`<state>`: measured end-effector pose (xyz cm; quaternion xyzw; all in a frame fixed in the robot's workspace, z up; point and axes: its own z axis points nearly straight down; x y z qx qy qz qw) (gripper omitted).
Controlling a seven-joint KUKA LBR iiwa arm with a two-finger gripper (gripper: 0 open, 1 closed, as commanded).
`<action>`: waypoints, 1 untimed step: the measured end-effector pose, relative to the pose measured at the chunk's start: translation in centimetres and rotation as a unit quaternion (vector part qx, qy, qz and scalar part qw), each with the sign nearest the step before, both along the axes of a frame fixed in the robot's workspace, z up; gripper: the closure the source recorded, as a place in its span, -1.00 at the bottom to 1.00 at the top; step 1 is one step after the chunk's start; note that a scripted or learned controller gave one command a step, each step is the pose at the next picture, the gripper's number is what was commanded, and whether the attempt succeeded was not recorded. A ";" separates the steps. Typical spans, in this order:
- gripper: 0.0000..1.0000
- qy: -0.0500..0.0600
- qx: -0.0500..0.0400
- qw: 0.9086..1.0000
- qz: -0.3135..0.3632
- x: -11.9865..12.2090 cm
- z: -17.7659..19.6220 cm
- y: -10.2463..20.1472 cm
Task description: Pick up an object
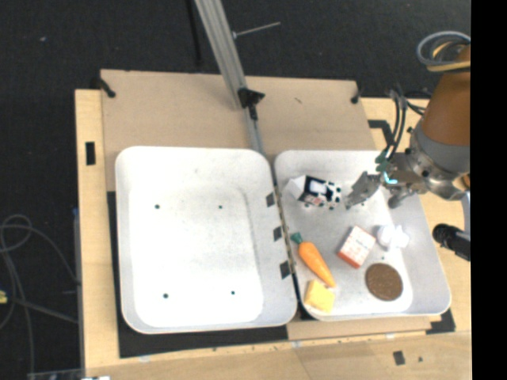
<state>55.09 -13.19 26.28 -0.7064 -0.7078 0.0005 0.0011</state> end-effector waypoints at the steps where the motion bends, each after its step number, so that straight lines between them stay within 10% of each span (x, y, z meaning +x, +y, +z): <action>1: -1.00 -0.002 -0.001 1.000 -0.001 0.1 0.2 0.0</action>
